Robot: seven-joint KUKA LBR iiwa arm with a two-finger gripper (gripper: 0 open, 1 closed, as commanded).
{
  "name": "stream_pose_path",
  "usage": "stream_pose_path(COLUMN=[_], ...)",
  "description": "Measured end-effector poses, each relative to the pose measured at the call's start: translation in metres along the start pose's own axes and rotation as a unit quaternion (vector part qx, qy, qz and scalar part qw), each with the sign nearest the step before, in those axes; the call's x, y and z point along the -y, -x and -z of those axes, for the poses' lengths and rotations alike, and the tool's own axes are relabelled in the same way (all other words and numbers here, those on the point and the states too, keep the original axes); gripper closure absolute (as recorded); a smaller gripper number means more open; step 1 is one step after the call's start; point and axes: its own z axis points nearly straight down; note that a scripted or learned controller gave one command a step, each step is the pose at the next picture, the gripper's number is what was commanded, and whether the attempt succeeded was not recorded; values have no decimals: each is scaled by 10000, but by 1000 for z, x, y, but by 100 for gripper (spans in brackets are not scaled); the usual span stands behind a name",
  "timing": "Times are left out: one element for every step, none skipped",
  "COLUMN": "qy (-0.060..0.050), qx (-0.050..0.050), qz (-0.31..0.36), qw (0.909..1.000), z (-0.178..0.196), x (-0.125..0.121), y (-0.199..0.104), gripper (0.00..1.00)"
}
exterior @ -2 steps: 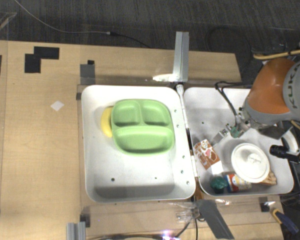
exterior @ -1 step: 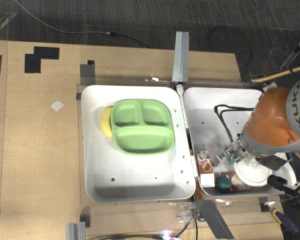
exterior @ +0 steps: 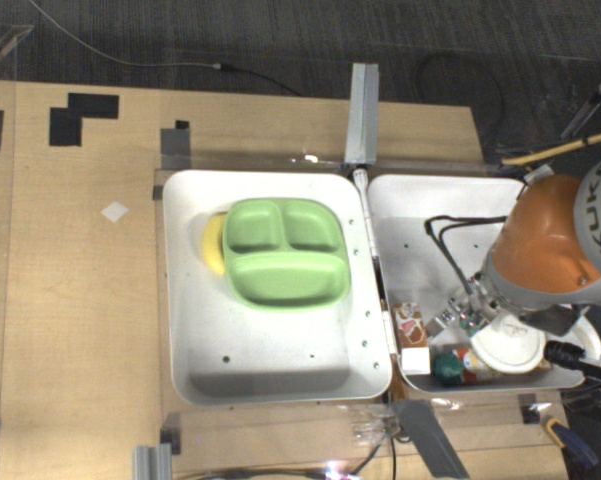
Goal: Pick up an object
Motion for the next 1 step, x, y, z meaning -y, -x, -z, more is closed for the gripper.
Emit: stream_pose_path(qy=[-11], qx=[-76], qz=[3], qw=[10000], z=[8], x=[-2], y=[-4], gripper=[100])
